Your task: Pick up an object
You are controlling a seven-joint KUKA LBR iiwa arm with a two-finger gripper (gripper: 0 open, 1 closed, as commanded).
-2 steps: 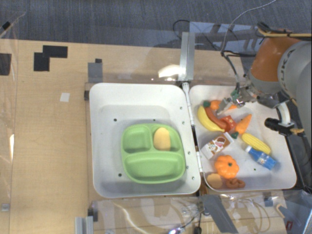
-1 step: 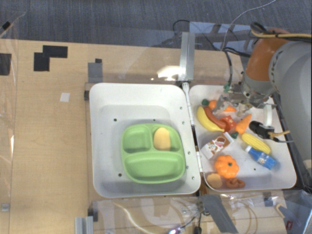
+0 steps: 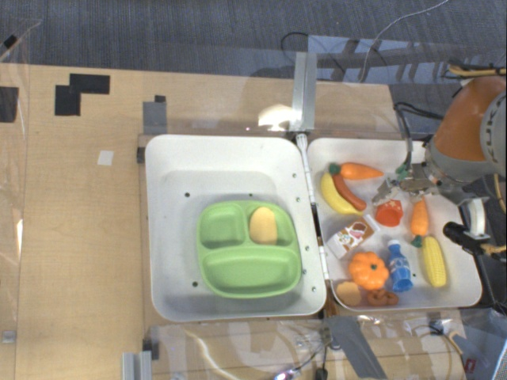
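Note:
My gripper (image 3: 405, 185) hangs open over the upper middle of the right bin (image 3: 472, 291), with nothing between its fingers. A red toy (image 3: 388, 213) lies just below its left finger. Around it lie an orange carrot (image 3: 360, 171), a yellow banana (image 3: 336, 195) with a reddish sausage beside it, and a small carrot (image 3: 419, 217). Nearer the front are a corn cob (image 3: 433, 260), a blue bottle (image 3: 399, 267), an orange pumpkin (image 3: 368, 269) and a white carton (image 3: 351, 238). The grey arm with its orange band (image 3: 467, 125) comes in from the right.
The left bin (image 3: 170, 212) holds a green divided plate (image 3: 238, 271) with a yellow lemon (image 3: 264, 226) in its upper right compartment. A metal divider (image 3: 310, 204) separates the bins. A brown pretzel (image 3: 383, 297) and a tan piece (image 3: 348, 293) lie at the right bin's front edge.

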